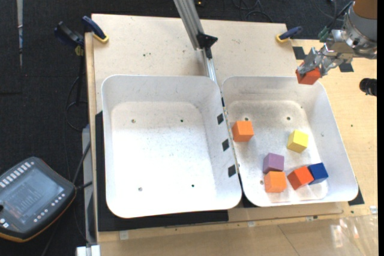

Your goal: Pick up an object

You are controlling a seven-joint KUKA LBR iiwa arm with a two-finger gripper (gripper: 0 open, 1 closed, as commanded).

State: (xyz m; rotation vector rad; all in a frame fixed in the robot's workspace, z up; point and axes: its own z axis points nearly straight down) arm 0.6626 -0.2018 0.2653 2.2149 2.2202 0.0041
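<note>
White left bin (120,147) sits bare. In the right bin (336,147) I count two orange cubes (243,130), one purple (273,162), one yellow (297,141), one red (300,177), one blue (318,172). Above its far right corner, my gripper (312,72) is clamped on a second red cube (308,75): lift underway, I judge; next, carry it steadily.

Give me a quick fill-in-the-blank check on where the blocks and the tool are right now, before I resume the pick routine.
1. The tool holds a block coloured ____.
2. The loose blocks all lie in the ____ bin.
3. The yellow block lies to the ____ of the lone orange block.
4. The purple block sits just above a block coloured ____.

Missing words: red; right; right; orange
</note>
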